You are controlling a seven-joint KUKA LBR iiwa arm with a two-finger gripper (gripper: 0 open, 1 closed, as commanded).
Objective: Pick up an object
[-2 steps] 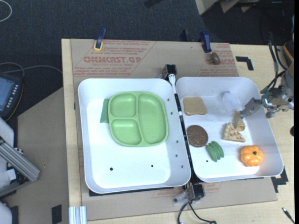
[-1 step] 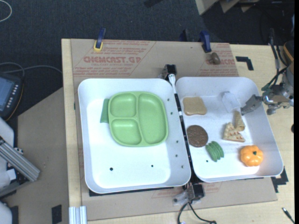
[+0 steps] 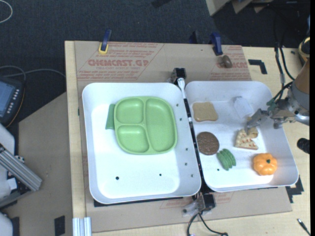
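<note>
Dark carpet is seen around a wooden table [image 3: 147, 58] on which two shallow white bins sit side by side. The pincer [image 3: 256, 120] is reached in from the right over the right bin [image 3: 221, 90], low above its floor. Whether it is open or closed cannot be told at this scale, and nothing can be made out held in it. Just below its tip, touching or nearly so, a pale wedge-shaped food piece [image 3: 246, 139] is seen lying flat. Further below and slightly right of the pincer an orange pumpkin [image 3: 265, 164] is found. Below and to the left lie a green pod-like item [image 3: 226, 159] and a brown round patty [image 3: 207, 143]; a tan bread slice [image 3: 204, 111] lies to the left. Well to the left, a green divided plate [image 3: 145, 124] is held in the left bin [image 3: 98, 146].
</note>
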